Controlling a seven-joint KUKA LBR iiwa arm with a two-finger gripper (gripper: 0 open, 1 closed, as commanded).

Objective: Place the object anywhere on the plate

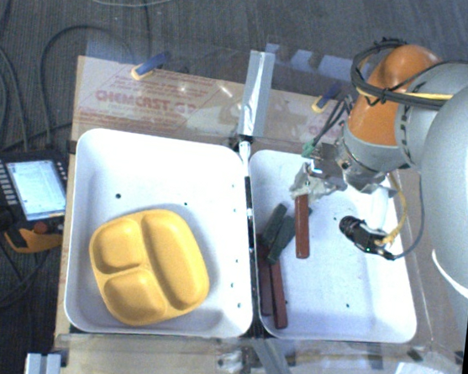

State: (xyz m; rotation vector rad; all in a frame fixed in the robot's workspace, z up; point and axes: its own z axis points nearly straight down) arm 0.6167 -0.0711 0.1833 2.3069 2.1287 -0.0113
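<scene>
The gripper [308,187] is hanging low over the right bin [387,315] with its jaws clamping the top end of a reddish-brown stick-like object [303,229], which is dangling down toward the bin floor, probably being gripped at the end so it lifts clear of the dark utensils [274,259] lying beside it (one green-grey, one brown). The yellow sectioned plate [148,266] is sitting in the left bin [136,153], well apart, so the carry across the divider is looking not yet begun.

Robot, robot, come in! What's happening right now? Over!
Pincer over right bin, at brown stick's top end. Yellow plate waits in left bin. Dark tools alongside.
</scene>
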